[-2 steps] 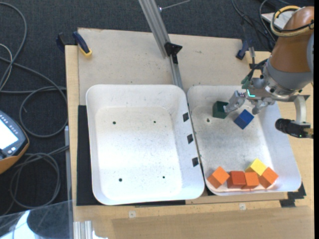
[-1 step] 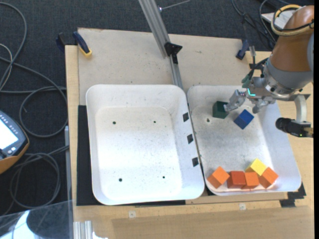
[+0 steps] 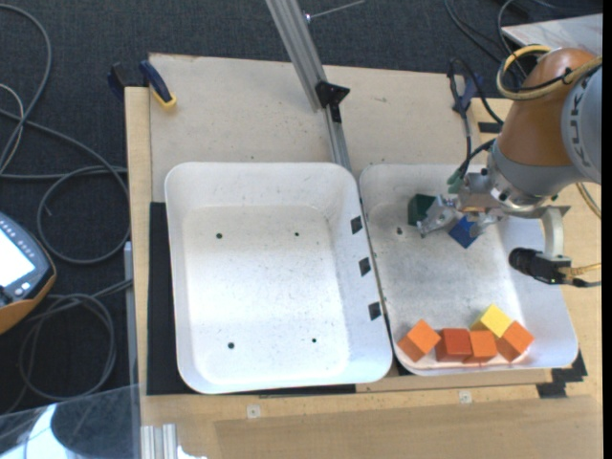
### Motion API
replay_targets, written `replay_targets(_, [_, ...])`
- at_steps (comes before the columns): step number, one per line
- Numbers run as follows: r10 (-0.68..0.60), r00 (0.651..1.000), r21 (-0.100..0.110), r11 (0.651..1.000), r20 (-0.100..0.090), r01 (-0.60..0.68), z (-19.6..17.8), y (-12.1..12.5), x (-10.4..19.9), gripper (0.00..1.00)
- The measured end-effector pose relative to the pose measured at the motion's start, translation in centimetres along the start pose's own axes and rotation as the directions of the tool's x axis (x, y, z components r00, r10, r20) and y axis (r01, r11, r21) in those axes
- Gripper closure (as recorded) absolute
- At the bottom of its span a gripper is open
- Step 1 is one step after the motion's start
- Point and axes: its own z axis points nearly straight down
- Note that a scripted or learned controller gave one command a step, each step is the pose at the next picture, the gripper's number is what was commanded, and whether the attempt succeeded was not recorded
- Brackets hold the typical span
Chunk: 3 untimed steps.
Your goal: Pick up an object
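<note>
Arm: grey with an orange band, reaching in from the right over the right bin (image 3: 535, 299).
Gripper (image 3: 449, 220): low over the upper part of the right bin, between a dark green block and a blue block; whether its fingers are spread or closed cannot be told, and no block is seen held between them.
Green block (image 3: 421, 207): just left of the gripper, on the bin floor near the upper wall.
Blue block (image 3: 464, 232): just below and right of the gripper, partly under the wrist.
Lower row: orange block (image 3: 418, 339), red block (image 3: 455, 343), yellow block (image 3: 495, 319) and a further orange block (image 3: 516, 339), crowded along the bin's near wall.
Left bin (image 3: 258, 185): white, speckled.
Bench (image 3: 239, 113): tan board carrying both bins side by side.
</note>
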Motion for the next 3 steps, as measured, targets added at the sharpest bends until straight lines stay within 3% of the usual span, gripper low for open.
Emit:
replay_targets(1, [0.000, 1.000, 0.000, 1.000, 0.000, 0.000, 5.3, -0.1, 0.1, 0.00])
replay_targets(2, [-0.001, 1.000, -0.010, 1.000, 0.000, 0.001, 3.8, 0.2, 0.1, 1.00])
replay_targets(3, [0.000, 1.000, -0.014, 1.000, 0.003, 0.000, -1.6, -0.5, -0.6, 1.00])
